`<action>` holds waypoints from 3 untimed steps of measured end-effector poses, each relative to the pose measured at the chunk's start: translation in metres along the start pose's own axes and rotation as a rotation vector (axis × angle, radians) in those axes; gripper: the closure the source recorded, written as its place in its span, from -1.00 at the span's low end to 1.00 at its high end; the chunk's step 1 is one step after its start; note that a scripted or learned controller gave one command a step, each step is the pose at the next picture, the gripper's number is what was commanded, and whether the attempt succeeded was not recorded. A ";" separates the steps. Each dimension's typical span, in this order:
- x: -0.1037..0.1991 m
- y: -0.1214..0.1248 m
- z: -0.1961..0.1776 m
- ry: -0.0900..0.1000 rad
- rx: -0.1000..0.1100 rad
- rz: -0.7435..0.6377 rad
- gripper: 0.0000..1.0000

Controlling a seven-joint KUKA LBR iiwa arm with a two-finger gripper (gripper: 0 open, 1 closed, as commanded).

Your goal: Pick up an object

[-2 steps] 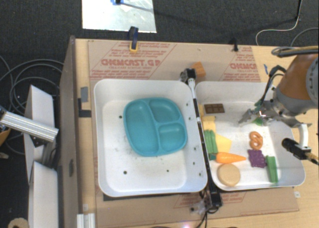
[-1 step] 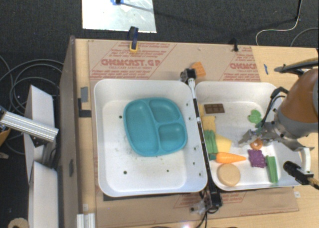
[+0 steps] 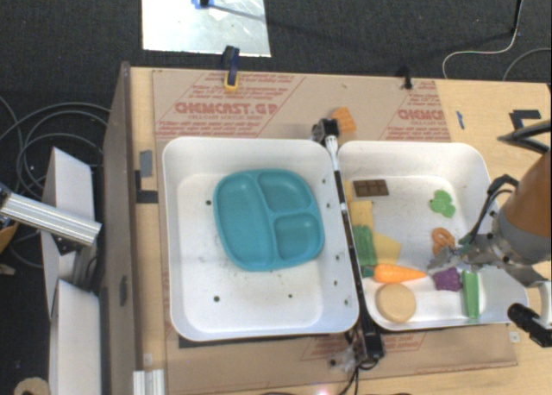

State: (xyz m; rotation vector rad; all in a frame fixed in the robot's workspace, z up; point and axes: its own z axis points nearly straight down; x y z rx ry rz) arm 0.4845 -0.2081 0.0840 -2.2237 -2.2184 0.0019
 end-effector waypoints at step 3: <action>0.010 0.000 0.000 0.002 0.001 -0.002 -1.00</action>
